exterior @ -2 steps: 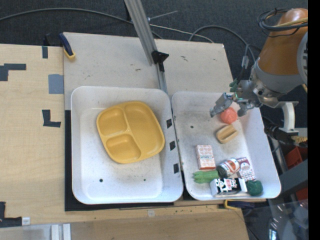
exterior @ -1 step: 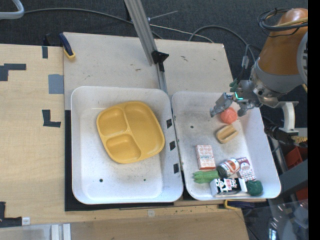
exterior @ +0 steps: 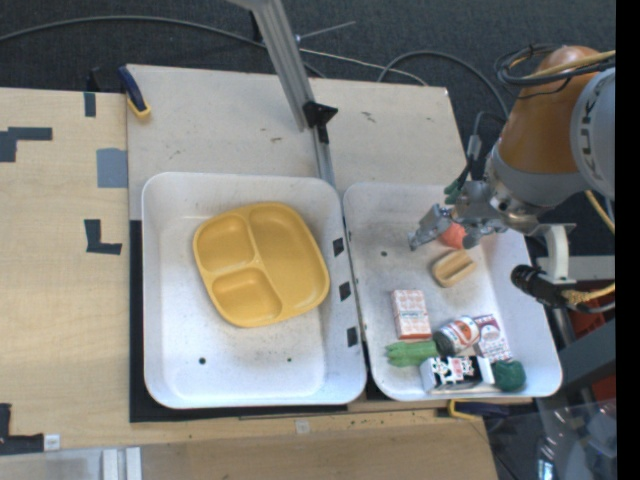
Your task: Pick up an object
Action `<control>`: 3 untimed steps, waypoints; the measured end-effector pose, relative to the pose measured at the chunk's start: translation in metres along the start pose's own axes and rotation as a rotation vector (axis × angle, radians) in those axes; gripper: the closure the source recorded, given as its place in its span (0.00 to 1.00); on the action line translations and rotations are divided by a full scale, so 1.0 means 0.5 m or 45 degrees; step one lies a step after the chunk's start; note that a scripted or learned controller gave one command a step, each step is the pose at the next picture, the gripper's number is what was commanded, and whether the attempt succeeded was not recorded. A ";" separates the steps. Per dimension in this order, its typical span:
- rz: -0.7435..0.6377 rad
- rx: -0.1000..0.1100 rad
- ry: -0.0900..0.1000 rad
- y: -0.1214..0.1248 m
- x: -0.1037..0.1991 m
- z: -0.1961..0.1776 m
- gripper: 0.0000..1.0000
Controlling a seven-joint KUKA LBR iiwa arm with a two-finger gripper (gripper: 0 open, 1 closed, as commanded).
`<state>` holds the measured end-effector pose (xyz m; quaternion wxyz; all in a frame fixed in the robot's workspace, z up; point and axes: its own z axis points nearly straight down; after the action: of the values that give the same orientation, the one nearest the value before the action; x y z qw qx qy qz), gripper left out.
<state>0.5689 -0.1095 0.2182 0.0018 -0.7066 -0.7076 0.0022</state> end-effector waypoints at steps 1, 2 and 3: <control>-0.001 0.001 0.001 0.014 0.015 0.109 0.00; -0.001 0.003 0.001 0.019 0.018 0.237 0.00; -0.002 -0.002 0.001 0.022 0.018 0.210 1.00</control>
<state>0.5791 -0.1003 0.1131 0.0015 -0.7061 -0.7081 0.0012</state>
